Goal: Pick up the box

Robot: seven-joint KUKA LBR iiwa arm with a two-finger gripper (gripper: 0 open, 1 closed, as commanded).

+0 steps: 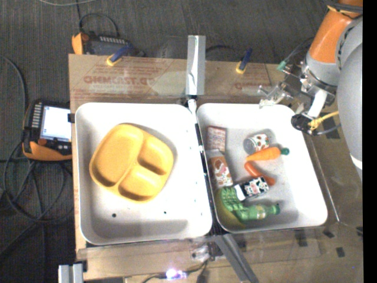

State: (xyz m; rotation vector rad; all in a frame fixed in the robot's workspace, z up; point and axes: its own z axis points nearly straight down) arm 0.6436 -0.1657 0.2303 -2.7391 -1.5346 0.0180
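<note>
The task is at its start: the gripper (281, 92) hangs over the back rim of the right bin (318, 175), well apart from the boxes, and whether it is open or closed cannot be told. The next move, by this reading, calls for a reach forward and left to the bin's left side. There lie two boxes, the upper box (216, 138) and the lower box (221, 171); also two carrots, one can, one carton, one green bottle, one yellow tray.

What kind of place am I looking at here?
Probably a robot test lab: a robot arm beside two white bins, toy food such as a carrot, and cables across the carpet.
</note>
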